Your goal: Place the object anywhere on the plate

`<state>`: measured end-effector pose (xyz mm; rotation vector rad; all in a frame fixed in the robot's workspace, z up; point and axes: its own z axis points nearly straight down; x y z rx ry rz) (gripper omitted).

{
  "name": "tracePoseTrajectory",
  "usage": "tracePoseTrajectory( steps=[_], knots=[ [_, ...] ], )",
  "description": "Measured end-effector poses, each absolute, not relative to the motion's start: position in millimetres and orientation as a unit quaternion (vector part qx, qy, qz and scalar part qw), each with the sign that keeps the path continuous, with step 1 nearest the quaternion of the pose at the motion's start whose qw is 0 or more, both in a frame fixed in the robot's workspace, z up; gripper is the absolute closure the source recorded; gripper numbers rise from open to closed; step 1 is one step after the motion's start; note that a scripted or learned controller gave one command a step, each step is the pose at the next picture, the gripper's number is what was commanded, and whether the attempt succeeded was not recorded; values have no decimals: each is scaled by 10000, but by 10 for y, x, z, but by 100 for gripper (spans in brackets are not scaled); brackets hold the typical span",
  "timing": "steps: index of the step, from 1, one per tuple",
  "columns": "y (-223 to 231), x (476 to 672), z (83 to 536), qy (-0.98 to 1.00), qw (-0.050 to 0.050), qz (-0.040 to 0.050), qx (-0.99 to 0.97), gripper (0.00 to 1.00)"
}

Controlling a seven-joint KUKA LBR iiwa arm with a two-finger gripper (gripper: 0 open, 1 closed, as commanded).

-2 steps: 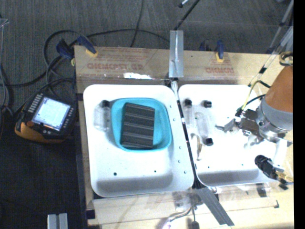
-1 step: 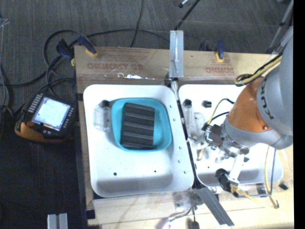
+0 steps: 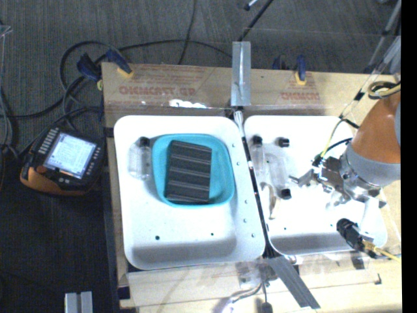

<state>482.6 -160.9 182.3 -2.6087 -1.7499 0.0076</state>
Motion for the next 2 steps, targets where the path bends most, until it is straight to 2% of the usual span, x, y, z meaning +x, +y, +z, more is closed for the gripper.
tracePoseTrajectory(
  steps=[1, 2],
  knots=[
    [-1982, 4834, 2865, -5165, -10, 23, -8563, 0],
    [-1305, 4828, 1888, -4708, 20, 23, -8823, 0]
  ],
)
